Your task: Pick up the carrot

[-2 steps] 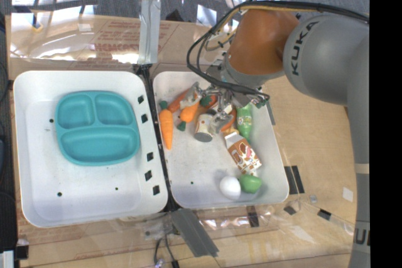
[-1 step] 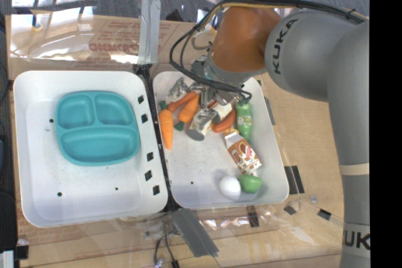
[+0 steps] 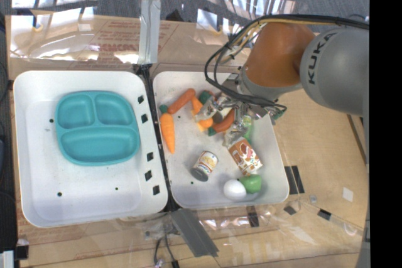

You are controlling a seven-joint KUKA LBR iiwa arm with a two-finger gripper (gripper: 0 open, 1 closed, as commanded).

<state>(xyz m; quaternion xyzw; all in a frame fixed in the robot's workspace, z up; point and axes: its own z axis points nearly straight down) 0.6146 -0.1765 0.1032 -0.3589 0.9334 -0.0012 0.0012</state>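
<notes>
An orange carrot [image 3: 168, 132] with a green top lies along the left wall of the right bin [image 3: 188, 194], pointing toward the front. A second carrot [image 3: 181, 100] lies slanted near the bin's back left. My gripper [image 3: 224, 112] hangs low over the middle back of this bin, in a cluster of small orange and reddish toy foods [image 3: 221, 123], to the right of both carrots. The arm's orange band [image 3: 278, 54] and wrist cover the bin's back right corner and hide the gripper's upper part.
In the right bin a small can [image 3: 205, 165], a printed packet [image 3: 245, 155], a white egg [image 3: 235, 189] and a green piece [image 3: 252, 183] lie toward the front. The left bin [image 3: 38, 198] holds a teal divided plate [image 3: 97, 126].
</notes>
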